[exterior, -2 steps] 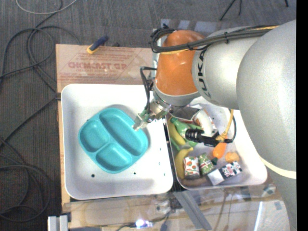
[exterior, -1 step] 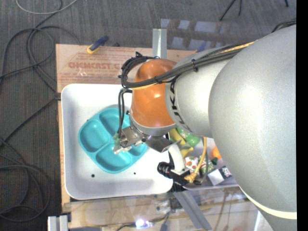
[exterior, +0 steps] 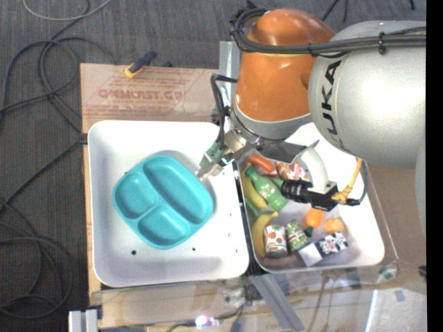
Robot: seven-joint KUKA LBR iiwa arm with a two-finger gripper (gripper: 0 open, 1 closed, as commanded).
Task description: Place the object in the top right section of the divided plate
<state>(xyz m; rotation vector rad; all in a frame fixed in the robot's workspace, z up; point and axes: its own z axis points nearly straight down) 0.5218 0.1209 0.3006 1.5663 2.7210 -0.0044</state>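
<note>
Now the arm is reaching in over the right bin, its orange band hanging above the seam between the two bins. The gripper is poking out at the right edge of the left bin, its tip just beside the plate's right rim. Whether it is carrying anything, I cannot tell; nothing clear is showing at its tip.

The plate is lying in the middle of the left bin, tilted, all three sections bare, so the task looks not yet done. Probably the tip is sitting at that rim because the target section is lying nearest to it.

The toys are crowding the right bin: a green bottle near its left wall, a banana toward the front, small boxes along the front edge.
</note>
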